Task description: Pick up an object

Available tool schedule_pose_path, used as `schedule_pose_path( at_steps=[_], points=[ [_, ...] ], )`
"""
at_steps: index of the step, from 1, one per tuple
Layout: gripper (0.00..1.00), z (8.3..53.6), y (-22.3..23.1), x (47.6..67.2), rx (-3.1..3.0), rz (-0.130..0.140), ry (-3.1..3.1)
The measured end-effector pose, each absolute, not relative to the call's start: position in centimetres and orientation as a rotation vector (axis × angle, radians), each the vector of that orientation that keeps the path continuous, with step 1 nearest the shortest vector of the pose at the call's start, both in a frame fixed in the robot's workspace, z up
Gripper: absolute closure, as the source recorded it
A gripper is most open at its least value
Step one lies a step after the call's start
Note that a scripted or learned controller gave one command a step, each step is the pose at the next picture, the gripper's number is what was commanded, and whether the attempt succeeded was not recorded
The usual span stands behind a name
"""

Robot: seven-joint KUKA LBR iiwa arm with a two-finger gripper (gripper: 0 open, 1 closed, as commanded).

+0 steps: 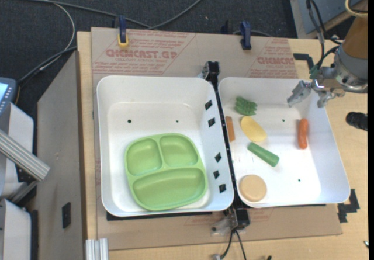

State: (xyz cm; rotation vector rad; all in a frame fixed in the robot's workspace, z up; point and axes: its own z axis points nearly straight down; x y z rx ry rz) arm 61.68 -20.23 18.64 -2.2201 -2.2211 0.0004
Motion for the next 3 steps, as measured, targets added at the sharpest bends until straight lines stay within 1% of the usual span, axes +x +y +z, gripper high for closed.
schedule_pose_path(
  at_steps=[1, 2, 3],
  points=[
    [0.0, 12.4, -19.7, 61.5, -2.216, 0.004, -2.219],
    [0.0, 8.4, -19.3, 61.6, -2.213, -0.005, -2.219],
    [1.0, 9.7, -19.5, 61.7, -2.215, -0.005, -2.225]
  ],
)
